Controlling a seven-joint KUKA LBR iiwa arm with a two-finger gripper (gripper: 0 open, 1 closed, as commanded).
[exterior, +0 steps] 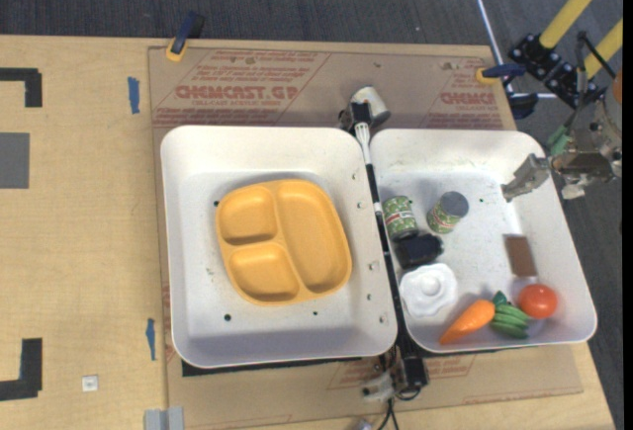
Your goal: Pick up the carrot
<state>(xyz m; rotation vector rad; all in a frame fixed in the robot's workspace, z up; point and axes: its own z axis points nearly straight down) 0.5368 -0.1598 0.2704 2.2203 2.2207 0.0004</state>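
Lying near the lower edge of the right bin (554,220), toward the lower right of the frame, the carrot (469,317) points its tip down-left, with its green top (510,316) touching a red tomato (538,301) just to its right. A white bottle (427,289) sits just beside the carrot on its upper left, below a black item (416,248). Two small cans (400,216) (448,212) stand above, near the bin's middle, and a brown block (519,254) lies above the tomato. The gripper (524,178) reaches in at the right of the frame, over the bin's upper right part, well apart from the carrot; whether it is released or clenched cannot be told. The left bin (188,220) holds a yellow divided tray (284,240).
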